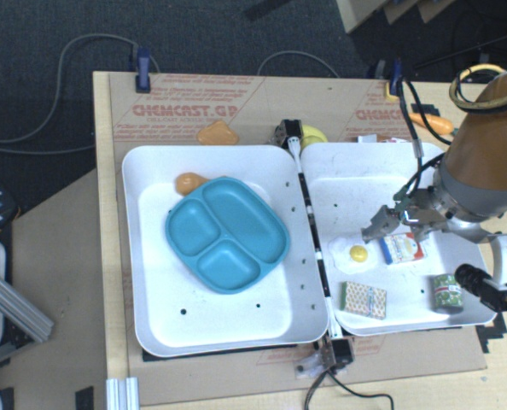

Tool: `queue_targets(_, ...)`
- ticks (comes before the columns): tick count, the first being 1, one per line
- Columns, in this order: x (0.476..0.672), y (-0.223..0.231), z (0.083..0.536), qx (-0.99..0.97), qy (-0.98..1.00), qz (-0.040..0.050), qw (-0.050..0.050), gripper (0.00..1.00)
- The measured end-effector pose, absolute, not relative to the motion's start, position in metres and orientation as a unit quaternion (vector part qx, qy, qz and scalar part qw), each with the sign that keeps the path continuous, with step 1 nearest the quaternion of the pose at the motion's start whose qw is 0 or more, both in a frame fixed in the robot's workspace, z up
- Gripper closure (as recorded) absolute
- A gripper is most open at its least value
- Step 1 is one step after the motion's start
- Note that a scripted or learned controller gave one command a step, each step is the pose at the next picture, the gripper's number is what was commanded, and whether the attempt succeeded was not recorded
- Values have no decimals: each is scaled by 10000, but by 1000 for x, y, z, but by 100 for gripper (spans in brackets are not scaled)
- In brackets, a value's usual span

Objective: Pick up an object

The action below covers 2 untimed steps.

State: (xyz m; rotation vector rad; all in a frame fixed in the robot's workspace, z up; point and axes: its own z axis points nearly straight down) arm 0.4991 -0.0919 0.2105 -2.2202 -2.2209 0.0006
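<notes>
My gripper (393, 224) hangs over the middle of the right bin (356, 165), just above and between a toy fried egg (357, 253) and a small white, red and blue carton (402, 248). Nothing shows held in it. A green patterned packet (364, 299) lies near the bin's front edge. At the front right corner stands a small green can (447, 291). The arm's grey body hides the far right part of this bin.
The left bin (151, 297) holds a blue divided plate (226, 233) with a small orange piece (189, 182) behind it. On the bench behind the bins lie an orange lump (217, 132), a yellow object (312, 135) and an orange item (434, 123).
</notes>
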Motion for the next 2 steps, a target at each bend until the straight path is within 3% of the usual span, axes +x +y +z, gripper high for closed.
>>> queue_targets(1,533,-151,102,-7088,-7054,12,9,0)
queue_targets(2,591,-93,85,-7057,-7085,-15,-23,0)
